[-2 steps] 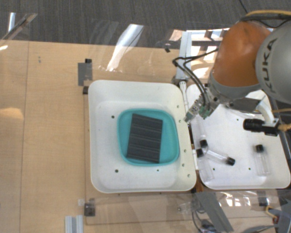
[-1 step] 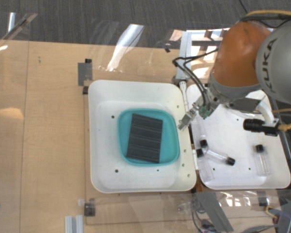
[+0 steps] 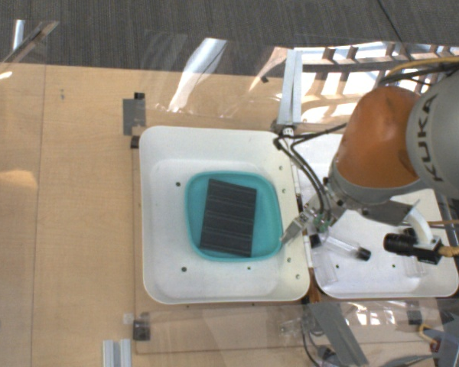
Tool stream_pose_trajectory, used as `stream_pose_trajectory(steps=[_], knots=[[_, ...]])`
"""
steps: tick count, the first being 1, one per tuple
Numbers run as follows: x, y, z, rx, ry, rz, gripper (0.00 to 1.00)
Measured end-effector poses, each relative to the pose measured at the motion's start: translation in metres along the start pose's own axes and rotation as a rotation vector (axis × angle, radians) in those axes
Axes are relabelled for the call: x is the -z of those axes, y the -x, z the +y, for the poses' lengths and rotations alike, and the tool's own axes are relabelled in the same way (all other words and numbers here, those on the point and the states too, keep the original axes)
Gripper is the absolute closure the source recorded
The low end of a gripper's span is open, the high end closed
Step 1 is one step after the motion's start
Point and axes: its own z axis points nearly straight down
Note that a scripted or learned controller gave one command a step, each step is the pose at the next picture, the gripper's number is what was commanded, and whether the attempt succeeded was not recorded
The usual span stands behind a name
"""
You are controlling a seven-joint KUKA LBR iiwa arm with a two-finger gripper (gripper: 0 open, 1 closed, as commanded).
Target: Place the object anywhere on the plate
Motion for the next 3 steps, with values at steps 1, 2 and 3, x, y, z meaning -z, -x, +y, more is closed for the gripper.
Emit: stream_pose_trajectory(steps=[1, 2, 3], knots=[[0.001, 0.037, 0.046, 0.094, 0.003, -0.003, 0.00], [0.044, 0.071, 0.015, 0.068, 0.004, -0.006, 0.00], [0.224, 0.075, -0.011, 0.348, 0.005, -0.011, 0.00]])
